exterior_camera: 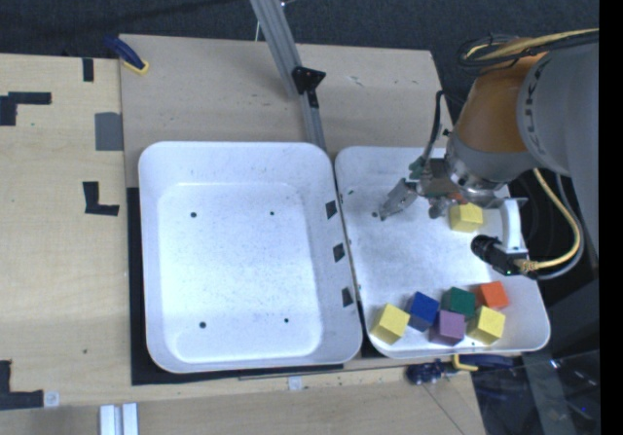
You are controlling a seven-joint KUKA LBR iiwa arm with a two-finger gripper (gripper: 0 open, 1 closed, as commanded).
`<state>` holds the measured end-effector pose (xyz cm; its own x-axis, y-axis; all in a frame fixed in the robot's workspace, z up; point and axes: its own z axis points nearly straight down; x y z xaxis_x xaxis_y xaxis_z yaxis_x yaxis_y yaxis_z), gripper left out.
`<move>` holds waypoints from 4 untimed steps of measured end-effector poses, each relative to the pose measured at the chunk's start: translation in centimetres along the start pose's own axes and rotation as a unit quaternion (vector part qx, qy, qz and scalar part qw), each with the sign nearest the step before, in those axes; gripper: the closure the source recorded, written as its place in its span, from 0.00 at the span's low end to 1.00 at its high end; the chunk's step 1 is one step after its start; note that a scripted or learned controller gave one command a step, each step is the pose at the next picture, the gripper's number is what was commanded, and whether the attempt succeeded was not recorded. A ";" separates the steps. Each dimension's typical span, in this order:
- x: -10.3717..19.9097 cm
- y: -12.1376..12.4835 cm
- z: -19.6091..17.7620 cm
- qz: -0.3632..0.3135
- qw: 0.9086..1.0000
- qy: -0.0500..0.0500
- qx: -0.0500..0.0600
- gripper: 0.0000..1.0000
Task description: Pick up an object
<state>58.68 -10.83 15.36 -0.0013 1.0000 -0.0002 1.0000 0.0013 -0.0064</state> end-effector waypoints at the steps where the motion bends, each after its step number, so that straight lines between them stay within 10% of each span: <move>1: 0.0 -0.6 4.5 0.000 1.000 0.000 0.000 0.00; 2: 0.0 -0.7 6.3 0.000 1.000 0.000 -0.001 0.00; 3: 0.1 -0.6 5.3 0.000 1.000 0.001 -0.001 1.00; 4: 0.5 -1.1 -0.9 0.000 1.000 0.000 -0.005 1.00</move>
<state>57.64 -10.35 16.23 -0.0020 1.0000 -0.0005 1.0000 0.0020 0.0044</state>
